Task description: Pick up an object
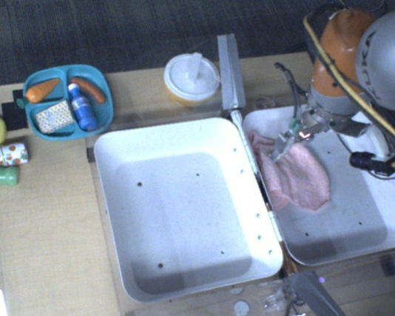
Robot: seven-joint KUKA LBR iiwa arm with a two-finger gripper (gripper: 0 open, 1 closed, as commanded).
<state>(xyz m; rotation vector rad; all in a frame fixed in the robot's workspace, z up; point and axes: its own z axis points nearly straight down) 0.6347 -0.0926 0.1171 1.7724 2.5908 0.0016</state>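
Note:
A pink cloth [296, 174] lies crumpled in the right white bin [373, 221], against its left wall. My gripper [293, 137] hangs low over the cloth's upper edge, at or just above the fabric. The grey arm with its orange band [343, 39] reaches in from the upper right. The cloth rests on the bin floor and none of it is lifted.
The left white bin [183, 208] sits beside the right one, with a metal divider post [228, 73] behind them. A white lidded cup [191, 77] stands behind the bins. A blue tray [68, 101] of toy food and several small items lie at the far left. Black cables [378, 161] run along the right bin's right side.

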